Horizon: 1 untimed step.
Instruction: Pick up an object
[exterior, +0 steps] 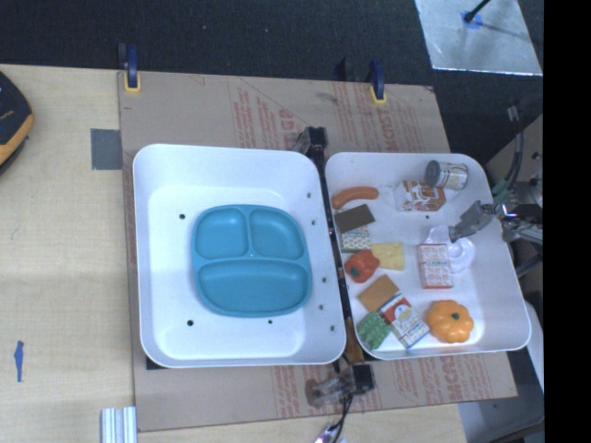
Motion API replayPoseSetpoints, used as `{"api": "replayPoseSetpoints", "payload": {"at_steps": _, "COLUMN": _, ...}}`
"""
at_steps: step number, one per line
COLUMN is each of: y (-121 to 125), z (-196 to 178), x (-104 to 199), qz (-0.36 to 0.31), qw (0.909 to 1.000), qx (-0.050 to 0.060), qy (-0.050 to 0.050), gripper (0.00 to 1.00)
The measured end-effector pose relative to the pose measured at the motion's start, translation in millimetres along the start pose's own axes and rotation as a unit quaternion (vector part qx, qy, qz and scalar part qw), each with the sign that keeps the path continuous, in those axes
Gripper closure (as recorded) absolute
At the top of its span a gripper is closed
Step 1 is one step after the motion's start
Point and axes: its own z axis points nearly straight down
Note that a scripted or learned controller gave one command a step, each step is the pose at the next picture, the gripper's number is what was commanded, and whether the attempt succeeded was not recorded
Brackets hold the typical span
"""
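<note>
The right white bin (503, 340) holds several toy foods. Among them are an orange sausage (355, 195), a brown block (354, 217), a yellow cheese slab (390, 256), a red pepper (362, 266), an orange pumpkin (450, 321), a red-and-white carton (434, 266) and a small can (446, 174). My gripper (469, 221) reaches in over the bin's right rim, low above a pale clear item (460, 250) and just up-right of the red-and-white carton. I see nothing held in it.
The left white bin (157, 330) holds a blue divided plate (250, 259). A brown cracker (379, 293), a green packet (373, 329) and a small printed carton (404, 321) lie near the right bin's front. Blue clamps (376, 79) pin the cardboard at the back.
</note>
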Motion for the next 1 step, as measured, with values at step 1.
{"api": "replayPoseSetpoints", "payload": {"at_steps": 1, "y": -39.8, "z": 104.1, "x": 55.3, "qz": -0.001, "qw": 1.0, "qx": 0.004, "qy": 0.003, "gripper": 0.0}}
